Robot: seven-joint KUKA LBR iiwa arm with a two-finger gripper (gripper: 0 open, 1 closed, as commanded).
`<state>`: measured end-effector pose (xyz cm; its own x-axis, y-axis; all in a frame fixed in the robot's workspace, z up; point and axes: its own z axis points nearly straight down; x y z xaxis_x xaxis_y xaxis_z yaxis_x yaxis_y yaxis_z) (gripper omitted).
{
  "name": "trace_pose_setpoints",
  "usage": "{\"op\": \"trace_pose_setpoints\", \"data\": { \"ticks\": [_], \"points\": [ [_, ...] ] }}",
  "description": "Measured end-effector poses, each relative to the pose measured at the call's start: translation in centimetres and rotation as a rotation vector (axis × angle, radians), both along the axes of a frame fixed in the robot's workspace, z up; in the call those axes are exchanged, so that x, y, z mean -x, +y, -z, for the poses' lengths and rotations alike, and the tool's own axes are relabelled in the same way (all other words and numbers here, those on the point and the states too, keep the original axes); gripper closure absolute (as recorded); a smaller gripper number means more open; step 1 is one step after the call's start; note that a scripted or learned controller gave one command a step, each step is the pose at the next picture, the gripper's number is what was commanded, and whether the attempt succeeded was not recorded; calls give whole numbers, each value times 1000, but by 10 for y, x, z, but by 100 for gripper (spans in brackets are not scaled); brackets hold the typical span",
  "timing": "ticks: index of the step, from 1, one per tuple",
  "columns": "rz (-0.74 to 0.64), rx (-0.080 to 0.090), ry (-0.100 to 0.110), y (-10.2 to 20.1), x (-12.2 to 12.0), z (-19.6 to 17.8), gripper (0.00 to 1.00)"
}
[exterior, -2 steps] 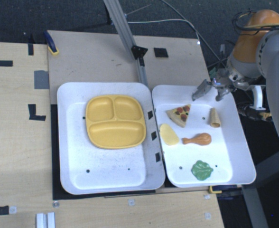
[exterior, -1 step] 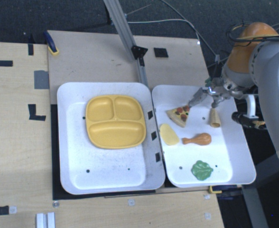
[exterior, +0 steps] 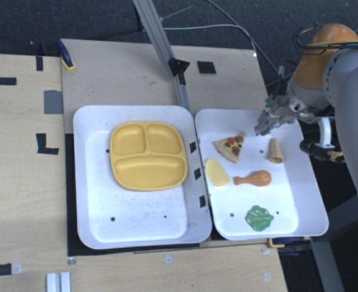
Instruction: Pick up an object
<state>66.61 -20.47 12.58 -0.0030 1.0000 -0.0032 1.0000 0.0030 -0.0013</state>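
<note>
The table [exterior: 21, 181] is a pale wood-coloured surface with dark tape marks scattered over its left part and a grey square patch [exterior: 53, 101] near the back. A lighter tan board [exterior: 118, 72] lies across its rear middle, with a blue and yellow clamp [exterior: 66, 56] at that board's back left corner and a small black square [exterior: 206, 67] further right. Two shallow white bins sit directly on the table, side by side and touching along their inner edges: the left bin [exterior: 94, 218] is the larger, the right bin [exterior: 307, 205] slightly smaller. A slanted grey metal bar [exterior: 157, 32] rises from behind the bins, where they meet.
</note>
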Motion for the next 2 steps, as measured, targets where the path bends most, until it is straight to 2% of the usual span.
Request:
{"op": "trace_pose_setpoints", "data": {
  "ticks": [2],
  "points": [
    [1, -2, -5, -9, -1, -91, 100]
  ]
}}
